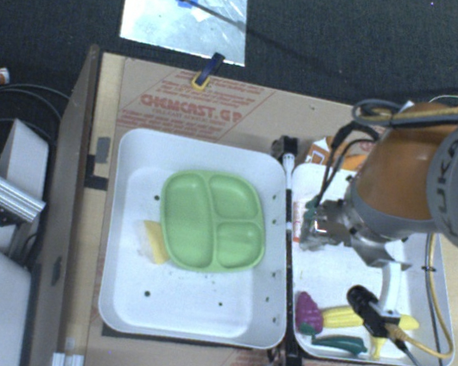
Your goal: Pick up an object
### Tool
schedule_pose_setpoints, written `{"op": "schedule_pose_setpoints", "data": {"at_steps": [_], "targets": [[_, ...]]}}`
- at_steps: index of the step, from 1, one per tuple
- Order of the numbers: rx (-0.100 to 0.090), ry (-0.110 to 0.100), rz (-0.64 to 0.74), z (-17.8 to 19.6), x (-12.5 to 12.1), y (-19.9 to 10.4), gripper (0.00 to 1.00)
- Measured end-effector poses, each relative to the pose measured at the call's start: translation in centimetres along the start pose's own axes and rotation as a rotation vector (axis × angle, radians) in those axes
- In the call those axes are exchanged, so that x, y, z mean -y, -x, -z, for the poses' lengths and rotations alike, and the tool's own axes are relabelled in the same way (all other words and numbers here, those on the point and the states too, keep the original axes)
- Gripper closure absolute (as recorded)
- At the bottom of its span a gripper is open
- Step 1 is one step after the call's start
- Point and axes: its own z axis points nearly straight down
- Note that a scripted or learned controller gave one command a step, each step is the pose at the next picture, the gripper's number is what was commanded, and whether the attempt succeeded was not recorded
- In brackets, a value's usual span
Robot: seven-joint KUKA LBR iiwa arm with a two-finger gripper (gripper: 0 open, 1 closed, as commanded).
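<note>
A green divided plate (211, 221) fills the left bin (122, 290). Right of it, the arm (422, 181) covers the right bin (306, 345); gripper state I cannot tell. Below lie a purple piece (308, 310), possibly rubber, and yellow corn (342, 317).

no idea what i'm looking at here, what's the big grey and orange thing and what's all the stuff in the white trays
The big grey and orange thing is a robot arm, reaching in from the right. The one camera is fixed above the bench and looks down at a slant. The arm's job is to pick up an object.

Two shallow white bins sit side by side. The left bin holds a green divided plate, with a yellow piece poking out from under its left edge. The arm hangs over the right bin, where a purple item, a yellow item and a dark green item lie near the front. The arm's bulk hides the gripper, so I cannot tell whether anything is held.
</note>
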Motion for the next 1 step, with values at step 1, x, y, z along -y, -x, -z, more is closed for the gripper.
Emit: {"op": "schedule_pose_setpoints", "data": {"at_steps": [1], "targets": [[0.002, -0.007, -0.004, -3.28, -3.24, -6.41, 1.0]]}}
